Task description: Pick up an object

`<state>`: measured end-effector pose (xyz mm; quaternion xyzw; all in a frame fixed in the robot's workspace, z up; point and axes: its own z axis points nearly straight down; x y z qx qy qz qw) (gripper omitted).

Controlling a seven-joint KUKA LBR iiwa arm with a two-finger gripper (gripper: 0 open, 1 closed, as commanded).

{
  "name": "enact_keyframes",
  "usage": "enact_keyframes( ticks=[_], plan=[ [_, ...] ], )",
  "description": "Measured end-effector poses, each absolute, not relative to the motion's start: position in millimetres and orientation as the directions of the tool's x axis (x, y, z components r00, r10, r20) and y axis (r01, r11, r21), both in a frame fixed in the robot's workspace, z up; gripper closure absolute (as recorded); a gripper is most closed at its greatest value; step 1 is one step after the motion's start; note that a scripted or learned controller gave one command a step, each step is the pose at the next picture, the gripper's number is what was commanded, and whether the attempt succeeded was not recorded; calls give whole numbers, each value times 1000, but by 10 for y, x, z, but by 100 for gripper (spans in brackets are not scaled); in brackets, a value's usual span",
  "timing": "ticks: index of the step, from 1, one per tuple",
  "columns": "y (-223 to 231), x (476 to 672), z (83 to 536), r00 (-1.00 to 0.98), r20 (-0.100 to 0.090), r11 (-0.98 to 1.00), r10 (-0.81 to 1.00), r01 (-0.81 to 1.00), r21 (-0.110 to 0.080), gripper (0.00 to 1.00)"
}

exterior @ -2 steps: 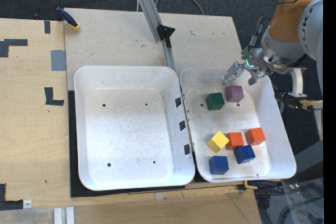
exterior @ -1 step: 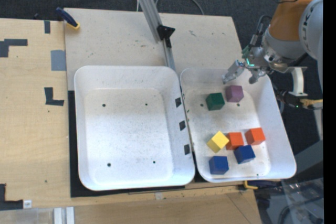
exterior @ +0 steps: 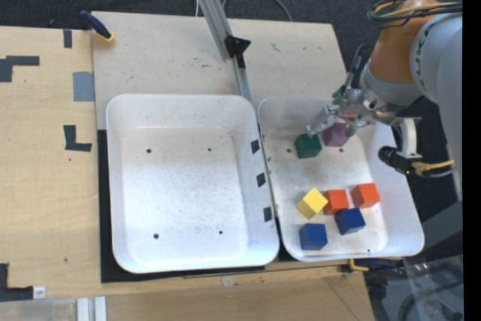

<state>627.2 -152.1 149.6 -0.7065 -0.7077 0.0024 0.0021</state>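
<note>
Jaws (exterior: 336, 124) low in right bin (exterior: 398, 233), at purple block (exterior: 336, 135), w/ green block (exterior: 307, 146) just left of it. Cannot tell if apart or clamped. Purple block seems not lifted yet; grasp unconfirmed, lift left to do.

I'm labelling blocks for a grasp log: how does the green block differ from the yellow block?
The green block is dark green; the yellow block is bright yellow. Green lies at the right bin's far end beside the hand; yellow sits nearer, touching an orange block. Both are small cubes.
</note>
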Motion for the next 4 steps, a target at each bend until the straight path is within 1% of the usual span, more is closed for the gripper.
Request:
enact_keyframes(
  ticks=[1, 2, 3, 4],
  plan=[
    [-1529, 6336, 1234, -2, -4, 2, 1000, 1000, 19, 0],
    [-1525, 6346, 1331, -3, -5, 3, 1000, 1000, 22, 100],
    [-1471, 6277, 1820, -2, 0, 2, 1000, 1000, 3, 100],
    [-1465, 6290, 2354, -2, -1, 2, 1000, 1000, 5, 100]
  ],
)
